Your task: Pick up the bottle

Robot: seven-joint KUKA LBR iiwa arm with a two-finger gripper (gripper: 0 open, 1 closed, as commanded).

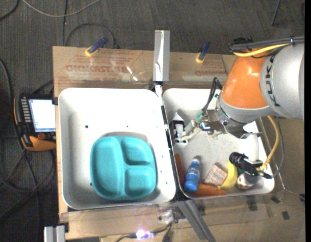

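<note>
Although your gripper (179,131) hangs over the right bin (269,185), you cannot tell how its jaws stand. Your blue bottle (192,174) lies below them, apart, toward the bin's near wall, between a red stick (179,166) and a carrot (212,189). It looks light, stiff, slippery plastic; clamp across mid-body.

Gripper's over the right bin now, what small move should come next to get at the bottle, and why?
Probably shift toward the bin's near edge: the gripper sits by the right bin's far left corner, while the blue bottle lies nearer the front wall, between a carrot and a snack packet.
</note>
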